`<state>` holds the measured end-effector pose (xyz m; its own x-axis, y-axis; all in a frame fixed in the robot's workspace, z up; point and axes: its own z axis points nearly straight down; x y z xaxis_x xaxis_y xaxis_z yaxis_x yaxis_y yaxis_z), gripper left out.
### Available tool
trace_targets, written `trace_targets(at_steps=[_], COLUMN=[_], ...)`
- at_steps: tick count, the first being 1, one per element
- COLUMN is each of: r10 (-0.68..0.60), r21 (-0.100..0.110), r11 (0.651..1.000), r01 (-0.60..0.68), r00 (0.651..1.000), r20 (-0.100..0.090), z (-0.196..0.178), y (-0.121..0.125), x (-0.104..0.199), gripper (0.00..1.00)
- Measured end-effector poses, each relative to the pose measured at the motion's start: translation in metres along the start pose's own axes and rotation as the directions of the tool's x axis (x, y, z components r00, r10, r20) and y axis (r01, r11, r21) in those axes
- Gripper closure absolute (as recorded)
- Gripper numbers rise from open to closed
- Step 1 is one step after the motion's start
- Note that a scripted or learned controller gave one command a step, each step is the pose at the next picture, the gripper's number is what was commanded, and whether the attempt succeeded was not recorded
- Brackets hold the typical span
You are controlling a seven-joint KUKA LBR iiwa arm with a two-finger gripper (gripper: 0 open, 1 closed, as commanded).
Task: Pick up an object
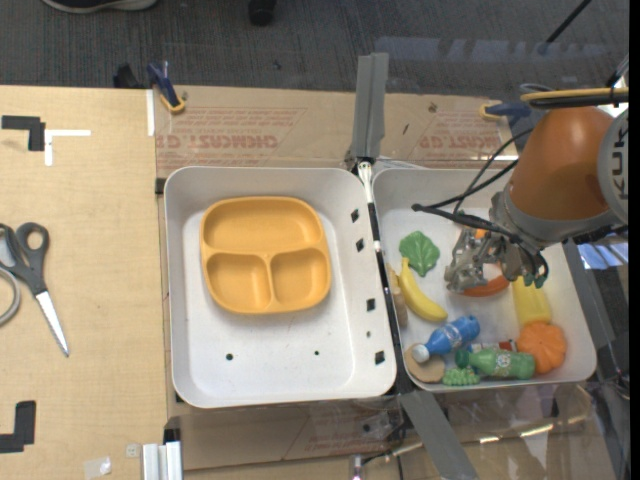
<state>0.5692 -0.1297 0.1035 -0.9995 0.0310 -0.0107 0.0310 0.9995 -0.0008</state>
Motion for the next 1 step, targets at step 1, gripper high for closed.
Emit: trace_targets(at_steps=[1], r10=[-0.077], r21=[0.000], r11=[0.997], r01=[0.077], r00=[0.997], r20=[-0.005], z=[-0.2086], y=[-0.0652], x=[0.0248], gripper=[1.00])
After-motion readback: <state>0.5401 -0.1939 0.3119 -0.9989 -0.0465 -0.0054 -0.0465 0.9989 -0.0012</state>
